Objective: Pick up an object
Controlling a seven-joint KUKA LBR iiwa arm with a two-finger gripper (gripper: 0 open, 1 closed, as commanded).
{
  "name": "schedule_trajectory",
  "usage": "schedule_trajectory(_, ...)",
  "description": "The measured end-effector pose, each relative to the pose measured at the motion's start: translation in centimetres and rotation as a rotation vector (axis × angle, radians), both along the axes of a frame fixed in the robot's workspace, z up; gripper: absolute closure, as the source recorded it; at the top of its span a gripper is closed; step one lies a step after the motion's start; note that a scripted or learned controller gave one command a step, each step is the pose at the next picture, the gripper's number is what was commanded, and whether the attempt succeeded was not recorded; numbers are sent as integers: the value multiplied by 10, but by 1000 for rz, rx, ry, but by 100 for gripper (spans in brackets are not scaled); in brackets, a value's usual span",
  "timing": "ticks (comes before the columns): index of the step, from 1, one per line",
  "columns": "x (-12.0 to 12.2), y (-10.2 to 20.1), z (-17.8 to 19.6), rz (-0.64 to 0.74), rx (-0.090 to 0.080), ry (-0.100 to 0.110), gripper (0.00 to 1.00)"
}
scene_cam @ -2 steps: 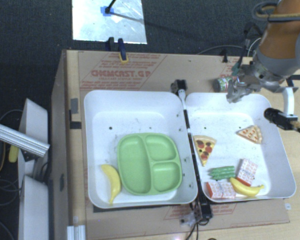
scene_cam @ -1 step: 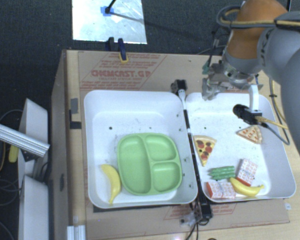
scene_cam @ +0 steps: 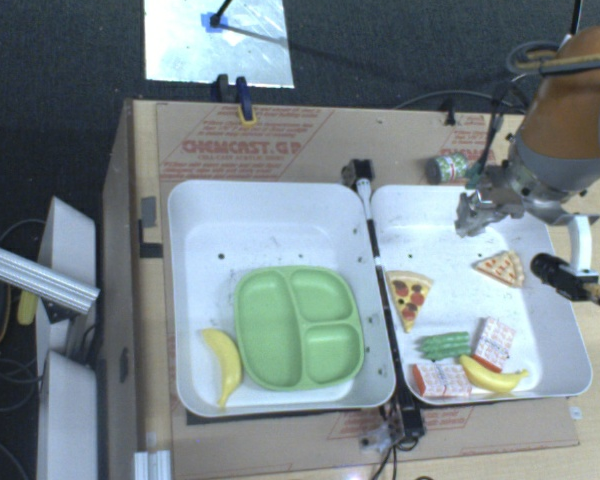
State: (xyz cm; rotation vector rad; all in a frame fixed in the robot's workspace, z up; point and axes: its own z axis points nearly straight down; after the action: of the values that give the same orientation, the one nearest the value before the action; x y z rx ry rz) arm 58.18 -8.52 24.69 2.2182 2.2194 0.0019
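Nearest candidate: small pizza slice (scene_cam: 500, 267), flat on the floor of the right bin (scene_cam: 540, 368), toward its far right side, just below and right of the gripper (scene_cam: 473, 213). Likely light, stiff toy plastic, thin and low-lying; hard to get under, so best pinched across the narrow crust end or the two slanting sides. Could skid on the smooth white floor if nudged.

Gripper hanging over the far part of the right bin, nothing visible between it and the floor; open or closed, cannot tell from this angle.

Further out in the same bin: larger pizza slice (scene_cam: 410, 297) by the centre divider, green beans (scene_cam: 443, 345), red-and-white carton (scene_cam: 495, 342), yellow banana (scene_cam: 492, 376) and a second red-and-white pack (scene_cam: 440, 379) crowded at the near edge. Open floor around the small slice, bin wall close on its right.

Left bin (scene_cam: 195, 268): green divided plate (scene_cam: 300, 326) and another banana (scene_cam: 223, 365).
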Motion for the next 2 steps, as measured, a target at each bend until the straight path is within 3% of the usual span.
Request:
schedule_trajectory(1, 56, -5, -34, 3, 1, 2, 100)
schedule_trajectory(2, 74, -4, -34, 4, 1, 1, 100)
